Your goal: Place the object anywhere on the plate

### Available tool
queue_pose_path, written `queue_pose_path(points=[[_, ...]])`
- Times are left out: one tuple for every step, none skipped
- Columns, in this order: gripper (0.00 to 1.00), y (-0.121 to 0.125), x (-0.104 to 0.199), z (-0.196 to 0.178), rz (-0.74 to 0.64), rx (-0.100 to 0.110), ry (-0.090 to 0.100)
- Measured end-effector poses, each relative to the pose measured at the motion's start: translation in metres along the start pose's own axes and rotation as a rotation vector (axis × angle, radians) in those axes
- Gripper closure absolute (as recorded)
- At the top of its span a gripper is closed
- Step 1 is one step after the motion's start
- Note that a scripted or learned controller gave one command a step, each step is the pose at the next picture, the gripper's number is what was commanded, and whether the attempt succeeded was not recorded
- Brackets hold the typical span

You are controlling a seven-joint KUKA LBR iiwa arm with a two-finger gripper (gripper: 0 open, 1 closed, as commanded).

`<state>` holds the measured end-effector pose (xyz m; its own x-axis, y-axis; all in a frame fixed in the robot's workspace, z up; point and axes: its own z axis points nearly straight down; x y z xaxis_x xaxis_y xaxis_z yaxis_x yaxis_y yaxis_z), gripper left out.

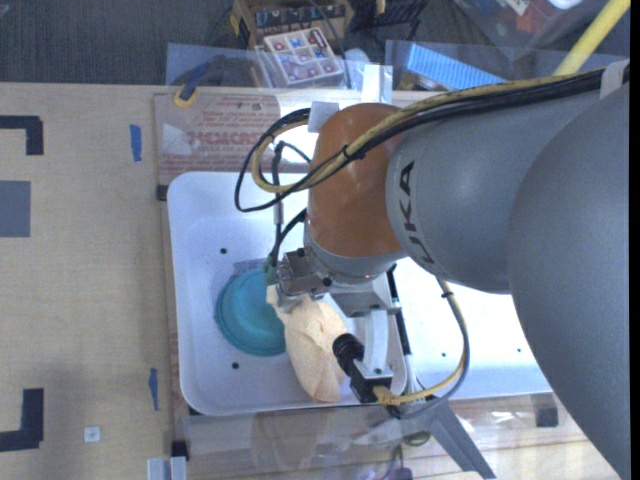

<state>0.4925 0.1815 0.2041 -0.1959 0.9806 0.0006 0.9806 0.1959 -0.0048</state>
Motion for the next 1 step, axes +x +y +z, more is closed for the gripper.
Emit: queue_pose_path(points=[[0.00, 0.0002, -0.0007, -0.0002, 0.002, -0.001, 0.000]])
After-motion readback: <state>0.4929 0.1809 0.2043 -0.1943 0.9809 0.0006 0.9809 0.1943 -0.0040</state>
